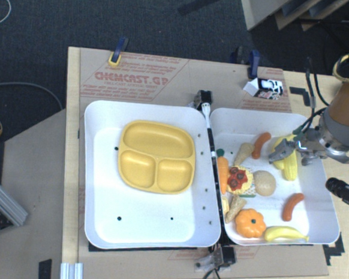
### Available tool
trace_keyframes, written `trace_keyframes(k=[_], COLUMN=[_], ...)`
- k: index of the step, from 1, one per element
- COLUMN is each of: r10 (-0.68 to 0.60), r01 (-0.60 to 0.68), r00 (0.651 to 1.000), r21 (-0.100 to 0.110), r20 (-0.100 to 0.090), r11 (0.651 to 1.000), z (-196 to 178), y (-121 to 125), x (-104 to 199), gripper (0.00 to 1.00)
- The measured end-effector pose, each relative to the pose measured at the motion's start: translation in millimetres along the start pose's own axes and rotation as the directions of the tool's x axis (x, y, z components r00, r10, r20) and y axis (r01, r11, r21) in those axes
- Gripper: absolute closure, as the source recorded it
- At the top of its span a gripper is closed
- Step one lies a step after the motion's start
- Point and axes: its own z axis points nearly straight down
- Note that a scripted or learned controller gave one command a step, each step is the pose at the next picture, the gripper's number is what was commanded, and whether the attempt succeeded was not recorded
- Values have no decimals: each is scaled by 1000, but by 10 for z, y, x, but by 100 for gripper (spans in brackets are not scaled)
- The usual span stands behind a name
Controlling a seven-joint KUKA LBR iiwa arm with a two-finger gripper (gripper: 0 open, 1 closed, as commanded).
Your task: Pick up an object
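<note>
A: Start at the bottom of the frame. What lies nearest in the right bin (330, 229)?

B: A small orange pumpkin (250, 223) at the lower edge, with a yellow banana (286, 235) just to its right. Slightly above and further right, a red sausage (292, 206) lies alone on bare white floor.

A: And higher up?

B: In the middle, a slice of pizza (239, 179) beside a pale round ball (264, 184), with a carrot (222, 173) against the bin's left wall. Above those, a second sausage (260, 145), tilted. The left bin (150, 224) holds a yellow divided plate (157, 156) in its upper half.

A: Where is the gripper?

B: The gripper (289, 152) sits at the upper right of the right bin, low over a yellow piece, corn (290, 167) by the look of it (the shapes overlap there). Whether the fingers are spread or pinched, I cannot tell, and whether they touch the corn I cannot tell either.

A: So how far along is the pick?

B: I judge the approach made and the grasp unproven. Nothing is visibly lifted clear; closing securely and raising the piece are left.
</note>
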Motion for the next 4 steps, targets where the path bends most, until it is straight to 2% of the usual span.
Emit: trace_keyframes(k=[1,2,3,4], r10=[0,1,1,1], r01=[0,-1,-1,-1], r00=[1000,1000,1000,1000], r21=[-9,-19,-27,-13], r20=[5,12,14,6], r11=[1000,1000,1000,1000], z=[559,637,505,-22], y=[83,124,143,61], x=[-57,-97,-101,-156], gripper=[0,0,100,100])
